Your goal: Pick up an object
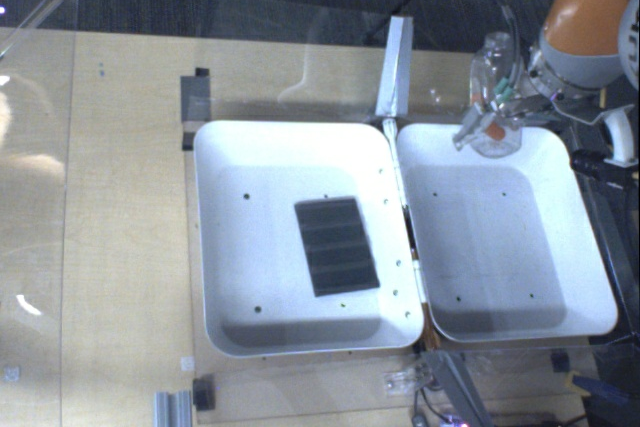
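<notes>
A dark grey ridged rectangular pad [336, 245] lies flat in the middle of the left bin [225, 215], turned slightly off the bin's axis. My gripper [490, 120] hangs over the far rim of the right bin [590, 285], near that bin's back edge and well to the right of the pad. Glare and clear parts around the gripper blur its tip, and a small orange spot shows there. The orange band of the arm [597, 0] rises above it at the upper right.
A metal divider post [394, 65] stands at the back between the two bins. Black cables and brackets [600, 165] run along the right bin's right side. Light wooden benchtop [100, 215] stretches to the left of the bins.
</notes>
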